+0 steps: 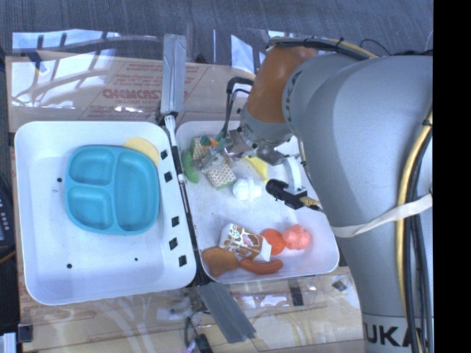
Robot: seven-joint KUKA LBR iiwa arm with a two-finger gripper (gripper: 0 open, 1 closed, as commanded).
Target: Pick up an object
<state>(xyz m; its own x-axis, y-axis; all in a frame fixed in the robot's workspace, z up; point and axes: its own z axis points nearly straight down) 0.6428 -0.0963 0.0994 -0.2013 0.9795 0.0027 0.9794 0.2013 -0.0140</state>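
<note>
Lying in the upper part of the right bin [329,259], the waffle [219,173] looks the likeliest pick. It sits just below the gripper [223,147] in the view, towards the bin's middle. Squarish, turned like a diamond, no clear long axis.

Crowded: green piece [192,164] just beside it on the left bin's side, white lump [246,190] near its lower corner, yellow piece [257,168] close on the arm's side.

Gripper over that cluster at the bin's far end. Apart or together: cannot tell, wrist hides it.

Judgement: a short shift towards the waffle, then down.

Further off: carton [243,241] at the near end; blue tray [112,190] in the left bin [29,197].
</note>
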